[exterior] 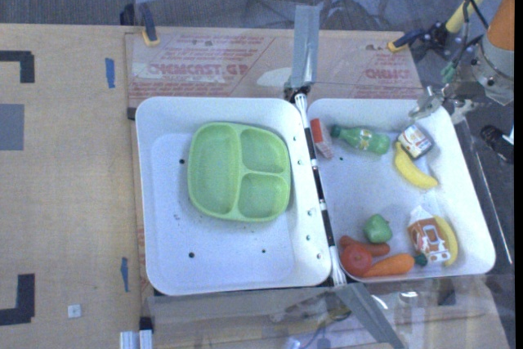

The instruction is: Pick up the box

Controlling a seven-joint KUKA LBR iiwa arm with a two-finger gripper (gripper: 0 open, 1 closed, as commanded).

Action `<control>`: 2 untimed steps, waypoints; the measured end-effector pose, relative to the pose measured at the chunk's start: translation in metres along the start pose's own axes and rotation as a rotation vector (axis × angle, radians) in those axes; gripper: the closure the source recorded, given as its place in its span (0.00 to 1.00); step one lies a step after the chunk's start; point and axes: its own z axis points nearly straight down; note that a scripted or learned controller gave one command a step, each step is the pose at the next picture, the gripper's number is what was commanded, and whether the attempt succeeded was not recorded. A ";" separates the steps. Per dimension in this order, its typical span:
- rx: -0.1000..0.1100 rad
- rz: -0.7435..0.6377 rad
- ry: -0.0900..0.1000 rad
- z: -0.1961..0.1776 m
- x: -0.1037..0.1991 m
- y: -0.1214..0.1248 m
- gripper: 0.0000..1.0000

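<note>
An orange and white box lies near the front right of the right bin, beside a yellow banana. A smaller brown and white box sits at the back right of that bin, touching the top of a second banana. My gripper hangs over the bin's back right corner, just above and to the right of the small box and apart from it. Nothing shows between the gripper's tips.
In the right bin also lie a green bottle, a green pepper, a red tomato and a carrot. The left bin holds a green divided plate. Cables run by the arm at the upper right.
</note>
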 end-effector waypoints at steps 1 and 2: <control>-0.004 -0.003 -0.003 -0.012 0.001 0.001 1.00; -0.003 0.218 -0.002 -0.177 0.059 0.022 1.00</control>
